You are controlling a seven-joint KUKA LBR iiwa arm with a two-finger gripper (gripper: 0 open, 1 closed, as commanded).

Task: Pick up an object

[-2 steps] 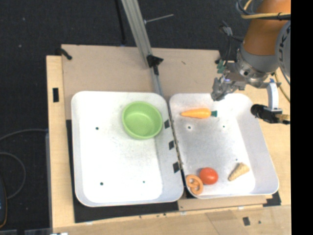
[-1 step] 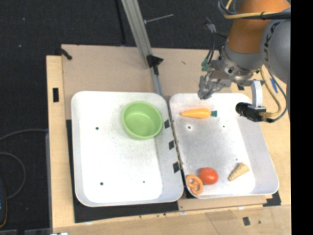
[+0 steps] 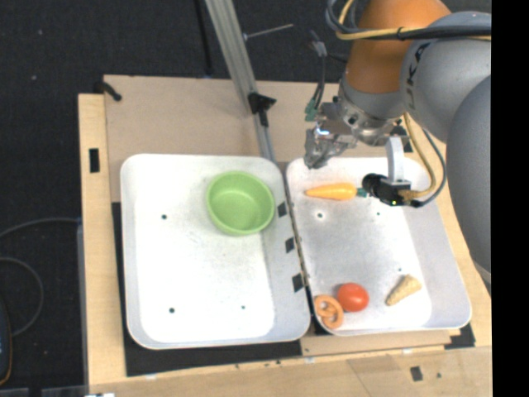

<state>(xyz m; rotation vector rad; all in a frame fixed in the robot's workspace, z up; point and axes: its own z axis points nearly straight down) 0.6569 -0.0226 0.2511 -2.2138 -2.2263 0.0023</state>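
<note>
Camera view: two-finger metal gripper (image 3: 317, 157) hangs over the right white bin's (image 3: 372, 246) far-left corner, just above the orange plastic carrot (image 3: 331, 193); holding nothing, its state I cannot tell.

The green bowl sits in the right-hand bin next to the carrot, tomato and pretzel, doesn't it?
Not quite. In the camera view the green bowl sits in the left bin; the carrot, tomato and pretzel lie in the right bin.
</note>
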